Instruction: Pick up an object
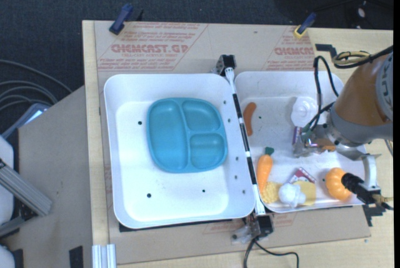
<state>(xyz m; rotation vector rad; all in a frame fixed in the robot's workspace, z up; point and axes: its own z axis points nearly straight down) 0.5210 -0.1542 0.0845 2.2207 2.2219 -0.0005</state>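
Observation:
The right bin (275, 82) holds several toy foods. A brown-orange sausage (249, 118) lies near its left wall, with an orange carrot (265, 167) with a green top below it. Along the front lie a yellow waffle-like piece (270, 193), a white ball (289, 193), a yellow cheese block (307, 190) and a small pink item (304, 174). An orange pumpkin-like toy (336, 183) sits at the front right. A white cup-like object (303, 112) stands near the middle. My gripper (305, 142) is low in this bin, just below the white object and above the pink item.
The left bin (125, 192) holds a blue divided plate (186, 134). The grey arm with its orange band (365, 101) covers the right bin's right side. A black divider strip (240, 129) runs between the bins. Cables lie at the bench's right edge.

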